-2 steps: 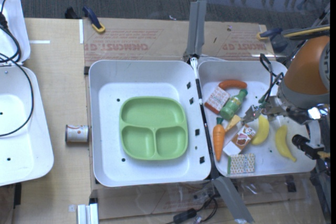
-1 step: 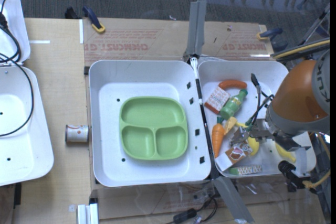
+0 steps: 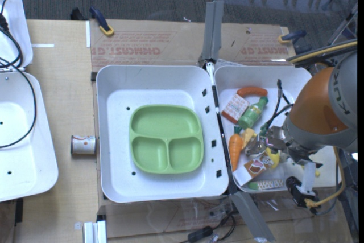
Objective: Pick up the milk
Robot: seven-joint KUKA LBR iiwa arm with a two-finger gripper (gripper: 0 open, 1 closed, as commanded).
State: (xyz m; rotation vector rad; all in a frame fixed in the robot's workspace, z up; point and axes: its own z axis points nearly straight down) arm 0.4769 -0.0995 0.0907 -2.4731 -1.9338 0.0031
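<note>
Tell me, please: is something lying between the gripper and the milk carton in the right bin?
Nothing clearly blocks it. The gripper is low over the pile in the right bin, while the milk carton lies up and left of it. The green bottle and the carrot crowd that side, close beside the carton.

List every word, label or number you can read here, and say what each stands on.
"CHEMCAST GP", printed in red, seen upside down and repeated: cardboard sheet under the bins.
Large dark letters, cut off, unreadable: grey arm link.
Print too small to read: red-and-white carton, green bottle, small packet.
</note>
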